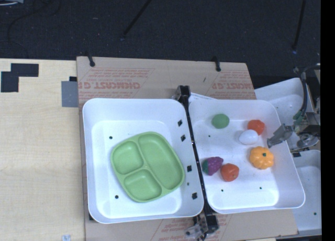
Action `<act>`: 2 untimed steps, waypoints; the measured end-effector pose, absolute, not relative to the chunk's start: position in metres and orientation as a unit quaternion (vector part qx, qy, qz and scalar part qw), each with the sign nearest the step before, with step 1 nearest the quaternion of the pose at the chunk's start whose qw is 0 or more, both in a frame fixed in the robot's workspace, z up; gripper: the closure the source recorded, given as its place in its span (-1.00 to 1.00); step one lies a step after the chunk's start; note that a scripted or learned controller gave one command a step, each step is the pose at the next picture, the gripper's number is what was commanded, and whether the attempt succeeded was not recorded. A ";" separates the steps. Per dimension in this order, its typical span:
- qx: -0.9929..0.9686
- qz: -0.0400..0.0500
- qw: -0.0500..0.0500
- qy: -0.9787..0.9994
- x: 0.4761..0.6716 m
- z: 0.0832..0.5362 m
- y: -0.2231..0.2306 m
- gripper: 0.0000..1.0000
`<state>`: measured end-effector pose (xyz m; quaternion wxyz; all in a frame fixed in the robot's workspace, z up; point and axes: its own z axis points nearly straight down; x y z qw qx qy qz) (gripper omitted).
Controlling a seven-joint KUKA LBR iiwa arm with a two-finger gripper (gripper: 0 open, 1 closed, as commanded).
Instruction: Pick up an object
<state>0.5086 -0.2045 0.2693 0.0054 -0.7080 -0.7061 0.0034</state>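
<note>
The right white bin [261,198] holds several toy foods. A green round piece [220,121] lies at the back. A red-orange tomato [256,127] and a white egg [248,137] sit close together. An orange pumpkin-like piece [261,157], a red fruit [229,172] and a purple grape bunch [212,165] lie nearer the front. My gripper [285,135] hangs over the bin's right rim, just right of the egg and above the orange piece, with nothing seen in it.
The left white bin [99,124] carries a green divided plate [147,166]. A black hinge strip [191,151] separates the two bins. Cardboard [157,80] lies under them, with wooden bench [36,156] to the left and arm hardware [309,124] at the right.
</note>
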 end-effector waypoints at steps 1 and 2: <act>-0.707 0.000 0.000 -0.707 0.511 0.275 -0.204 -1.00; -0.707 0.002 0.003 -0.707 0.512 0.231 -0.206 -1.00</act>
